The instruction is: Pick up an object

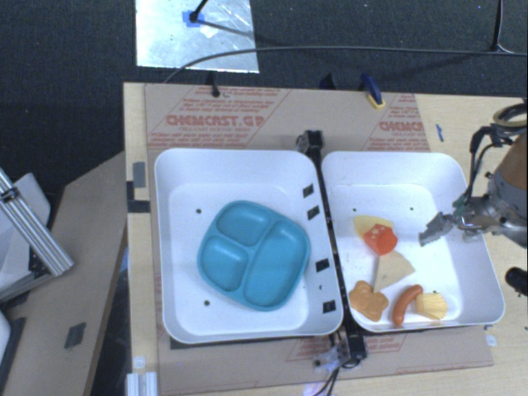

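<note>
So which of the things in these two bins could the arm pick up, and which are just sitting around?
For the job:
gripper
red block
sausage
yellow wedge
orange piece
yellow chunk

Just lying about:
blue divided plate
left bin
right bin
foil sheet

Divided plate in left bin
</note>
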Controlling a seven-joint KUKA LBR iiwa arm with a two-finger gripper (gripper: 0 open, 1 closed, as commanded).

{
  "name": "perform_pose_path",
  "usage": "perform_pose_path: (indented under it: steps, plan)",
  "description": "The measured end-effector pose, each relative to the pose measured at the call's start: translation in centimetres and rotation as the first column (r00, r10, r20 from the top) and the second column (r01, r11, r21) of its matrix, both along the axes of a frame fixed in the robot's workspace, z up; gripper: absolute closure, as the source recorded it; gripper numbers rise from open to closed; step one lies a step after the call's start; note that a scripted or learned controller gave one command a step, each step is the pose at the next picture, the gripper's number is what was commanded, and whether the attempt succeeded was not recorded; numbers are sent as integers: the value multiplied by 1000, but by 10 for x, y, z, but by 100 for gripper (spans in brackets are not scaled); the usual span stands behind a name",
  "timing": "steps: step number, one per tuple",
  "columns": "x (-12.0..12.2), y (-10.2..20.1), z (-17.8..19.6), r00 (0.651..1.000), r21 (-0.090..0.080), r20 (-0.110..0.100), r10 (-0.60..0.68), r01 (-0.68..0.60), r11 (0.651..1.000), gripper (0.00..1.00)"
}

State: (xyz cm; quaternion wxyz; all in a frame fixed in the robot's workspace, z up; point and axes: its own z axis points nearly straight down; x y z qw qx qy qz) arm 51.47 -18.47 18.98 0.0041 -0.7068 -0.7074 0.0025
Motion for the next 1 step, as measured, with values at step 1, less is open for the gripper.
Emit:
perform_pose_path:
  steps: [1]
  plan:
    - [3, 0, 5, 1000, -3, 10, 3, -3, 1000, 0]
